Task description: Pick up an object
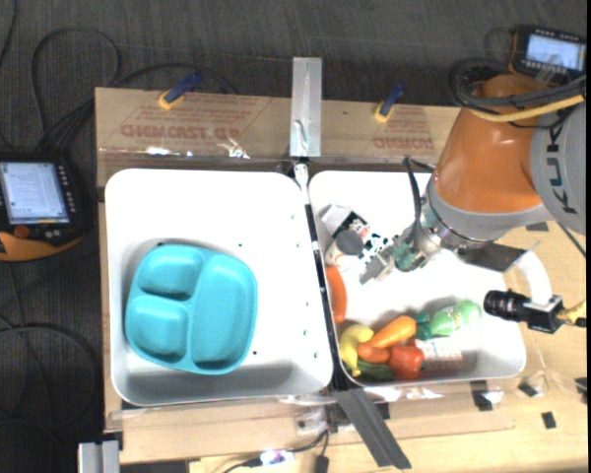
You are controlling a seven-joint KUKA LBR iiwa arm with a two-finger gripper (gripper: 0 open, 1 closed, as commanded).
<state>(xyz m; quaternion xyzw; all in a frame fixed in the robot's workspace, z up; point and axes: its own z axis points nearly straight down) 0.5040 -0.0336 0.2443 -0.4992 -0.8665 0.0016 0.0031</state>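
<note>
1. Toy vegetables (394, 343) lie heaped along the right bin's (492, 363) near wall; probably light, hard and slippery, best gripped across the carrot's (394, 331) narrow middle.
2. The gripper (382, 261) hangs above the bin's middle, wrist slanting in from the right; its grasp cannot be told.
3. A black-and-white object (350, 233) lies just beyond.

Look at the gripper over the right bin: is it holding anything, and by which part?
It cannot be told. The gripper hangs in the right bin above the toy food.

Red print reading "CHEMCAST GP", upside down, on the cardboard (192, 126).
</note>
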